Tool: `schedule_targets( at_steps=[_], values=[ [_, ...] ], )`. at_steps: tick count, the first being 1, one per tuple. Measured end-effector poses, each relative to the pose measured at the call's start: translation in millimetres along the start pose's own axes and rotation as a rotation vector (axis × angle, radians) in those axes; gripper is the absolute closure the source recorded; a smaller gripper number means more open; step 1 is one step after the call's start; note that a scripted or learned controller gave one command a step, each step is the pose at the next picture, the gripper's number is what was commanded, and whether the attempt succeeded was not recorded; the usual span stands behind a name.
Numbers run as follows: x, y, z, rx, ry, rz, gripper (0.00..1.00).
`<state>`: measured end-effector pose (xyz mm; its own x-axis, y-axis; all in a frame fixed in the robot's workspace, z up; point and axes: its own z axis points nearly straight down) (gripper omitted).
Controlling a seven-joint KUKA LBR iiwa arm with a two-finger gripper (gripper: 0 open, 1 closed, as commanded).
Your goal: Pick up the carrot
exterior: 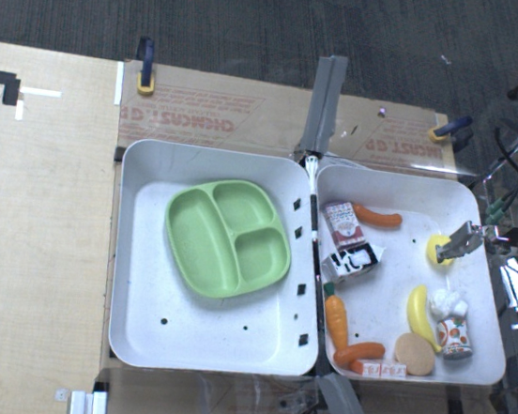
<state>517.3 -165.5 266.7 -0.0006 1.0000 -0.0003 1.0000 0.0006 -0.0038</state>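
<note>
Claw (464,240) sits at the right bin's (403,187) far right edge by a small yellow thing (439,250), can't tell its state. Carrot (336,321) lies well apart, near the left wall: looks light, stiff, smooth plastic, so I'd pinch across its thick middle.

Two white bins (133,232) sit side by side on the tabletop. One green divided plate (227,237). One carrot (336,321). Two sausages (377,217). One banana (419,312). Two small cartons (342,224). One round tan bun (415,354). One small juice bottle (453,336).
</note>
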Motion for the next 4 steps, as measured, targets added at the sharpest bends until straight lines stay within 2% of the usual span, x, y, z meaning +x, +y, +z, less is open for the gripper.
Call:
schedule_targets(
  at_steps=[1, 2, 3, 4],
  values=[
    [41.8, -39.8, 127.0, 0.000, 0.001, -0.208, 0.00],
    [64.4, -38.9, 175.6, -0.003, 0.000, -0.681, 0.00],
    [63.6, -38.4, 166.7, -0.005, 0.000, -0.676, 1.00],
    [128.9, -38.7, 75.8, -0.003, -0.001, -0.306, 1.00]
  ],
)
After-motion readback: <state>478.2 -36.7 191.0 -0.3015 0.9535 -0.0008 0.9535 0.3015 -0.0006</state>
